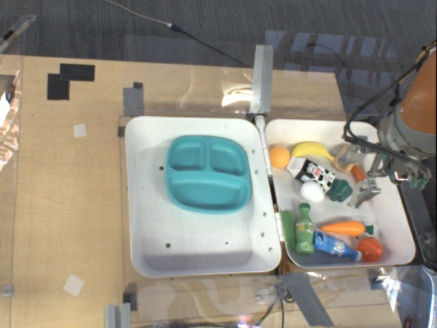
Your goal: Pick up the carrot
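Two bins sit side by side on the counter (68,210). The left bin (147,183) holds a divided plate (207,173) near its middle. The right bin (399,224) holds the rest. At its back lie an orange (279,157) and, to its right, a banana (312,149). Just in front of the banana lies a small carton (313,171), with an egg (313,192) in front of that. Along the front, a small bottle (304,229) stands at the left; right of it the carrot (347,229) lies crosswise, with a tube (336,247) in front of it and a tomato (371,249) at the tube's right end. The claw (367,183) hangs over the bin's right part, behind the carrot and apart from it.
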